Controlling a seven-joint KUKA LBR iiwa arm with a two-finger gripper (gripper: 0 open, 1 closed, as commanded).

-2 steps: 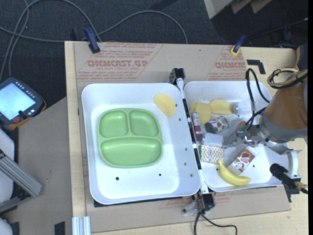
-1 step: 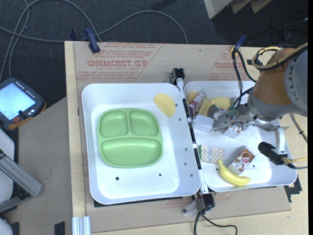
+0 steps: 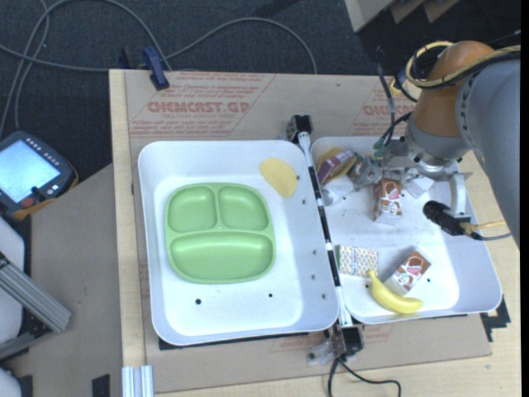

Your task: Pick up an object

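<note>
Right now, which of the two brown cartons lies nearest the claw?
The brown carton in the right bin's upper middle, just below the claw. The other carton lies beside the banana.

Two bins sit side by side on the counter [image 3: 207, 106]. In the left bin [image 3: 157, 222] a divided tray [image 3: 220, 231] lies in the middle, with a sponge [image 3: 278, 176] behind it to the right, near the wall between the bins. In the right bin [image 3: 475, 279] a banana [image 3: 392, 296] lies at the front, a small carton [image 3: 409, 272] touching it on the right and a flat packet [image 3: 356, 260] just to its left. Farther back stands another carton [image 3: 388, 200], and a wrapped snack [image 3: 335, 165] lies in the back left corner. The claw [image 3: 382, 169] hangs between the snack and that carton.
</note>
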